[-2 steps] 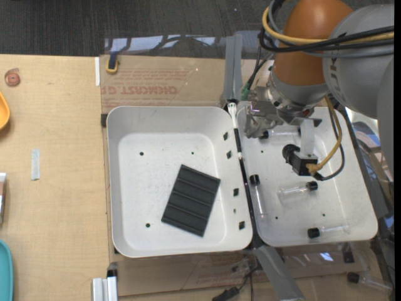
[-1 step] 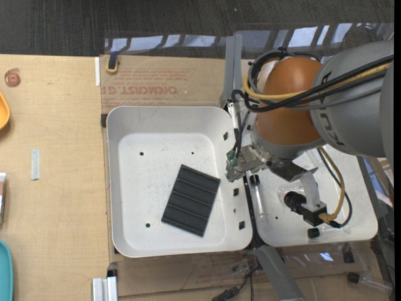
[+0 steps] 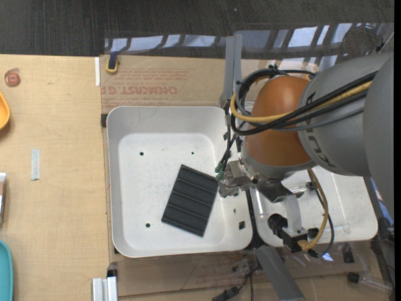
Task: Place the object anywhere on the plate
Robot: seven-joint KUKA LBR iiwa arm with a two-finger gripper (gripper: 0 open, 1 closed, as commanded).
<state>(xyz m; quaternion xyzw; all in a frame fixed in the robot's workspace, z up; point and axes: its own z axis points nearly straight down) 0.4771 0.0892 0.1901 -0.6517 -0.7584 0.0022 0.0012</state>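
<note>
Near edge: a teal object (image 3: 5, 271) is cut off at the lower-left corner of the counter (image 3: 56, 231); what it is cannot be told.
Left bin: the white left bin (image 3: 113, 187) sits on the counter, rim rounded, floor lightly scuffed and marked with a few small dark dots.
Task's thing: a black ridged slab (image 3: 190, 199) lies flat on the left bin's floor, right of centre, turned at a slant to the bin walls. Its upper right corner is just beside the claw; whether they touch cannot be told.
Claw: the claw (image 3: 227, 182) is low over the left bin's right wall, at the divide between the two bins. It is tucked under the wrist, so whether it is spread or pressed together cannot be told. Nothing is seen pinched in it.
Right bin: the right bin (image 3: 351, 221) is largely covered by the arm.
Arm: the grey arm (image 3: 341, 121) comes in from the right, its orange band (image 3: 279, 121) above the wrist, with yellow and black cables (image 3: 276, 115) looped across it.
Counter, left: a small grey strip (image 3: 35, 165) and an orange object (image 3: 3, 115) at the edge.
Behind bins: a cardboard sheet (image 3: 156, 86) with red print.
Far: dark carpet (image 3: 156, 11).
</note>
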